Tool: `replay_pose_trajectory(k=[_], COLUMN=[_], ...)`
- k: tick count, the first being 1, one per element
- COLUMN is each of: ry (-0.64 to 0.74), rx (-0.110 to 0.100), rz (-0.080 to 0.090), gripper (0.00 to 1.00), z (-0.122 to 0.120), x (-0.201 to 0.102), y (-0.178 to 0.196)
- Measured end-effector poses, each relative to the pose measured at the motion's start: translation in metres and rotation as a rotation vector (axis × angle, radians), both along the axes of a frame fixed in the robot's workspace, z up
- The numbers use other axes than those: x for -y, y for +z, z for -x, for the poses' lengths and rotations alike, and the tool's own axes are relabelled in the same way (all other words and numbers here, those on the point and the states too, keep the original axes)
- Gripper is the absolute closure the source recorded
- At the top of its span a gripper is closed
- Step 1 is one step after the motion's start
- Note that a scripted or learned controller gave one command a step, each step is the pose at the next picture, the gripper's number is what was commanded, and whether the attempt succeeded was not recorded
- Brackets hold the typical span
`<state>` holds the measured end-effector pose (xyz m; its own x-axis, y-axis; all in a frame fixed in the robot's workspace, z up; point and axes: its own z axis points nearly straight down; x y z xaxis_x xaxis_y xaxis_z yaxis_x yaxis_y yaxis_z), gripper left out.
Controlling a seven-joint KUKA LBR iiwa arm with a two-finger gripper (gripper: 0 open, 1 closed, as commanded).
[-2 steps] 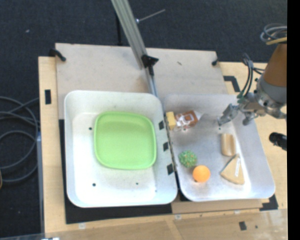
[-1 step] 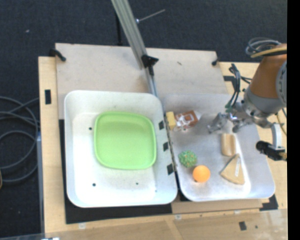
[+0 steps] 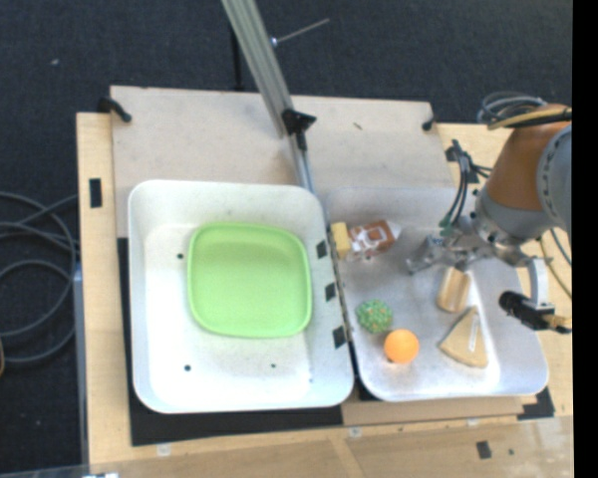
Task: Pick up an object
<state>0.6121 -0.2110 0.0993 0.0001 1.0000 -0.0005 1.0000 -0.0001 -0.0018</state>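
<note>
Objects lie in the right bin (image 3: 523, 376): a tan block (image 3: 453, 289), a wedge (image 3: 466, 339), an orange ball (image 3: 402, 347), a green ball (image 3: 375, 316) and a brown packet (image 3: 369, 237). Just above the tan block hangs the gripper (image 3: 448, 260), holding nothing; how wide its claw stands, I cannot tell. A green plate (image 3: 249, 279) fills the left bin (image 3: 154, 267).

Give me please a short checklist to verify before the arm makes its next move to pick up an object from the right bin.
1. Objects present in the right bin: orange ball, green ball, tan wedge, tan block, brown packet: ok.
2. Gripper is over the right bin: ok.
3. An object sits close below the gripper, the tan block: ok.
4. An object held between the fingers: cannot tell.
5. Green plate lies apart in the left bin, away from the arm: ok.
</note>
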Motion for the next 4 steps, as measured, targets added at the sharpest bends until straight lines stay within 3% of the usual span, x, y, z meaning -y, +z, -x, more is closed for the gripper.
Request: replay_pose_trajectory(k=[1,3,4], ry=[0.0,0.0,0.0], rx=[0.004,0.008,0.006], rz=[0.001,0.001,0.001], gripper=[1.0,1.0,1.0], z=[-0.001,0.001,0.002], x=[0.001,0.001,0.003], y=[0.013,0.139,0.182])
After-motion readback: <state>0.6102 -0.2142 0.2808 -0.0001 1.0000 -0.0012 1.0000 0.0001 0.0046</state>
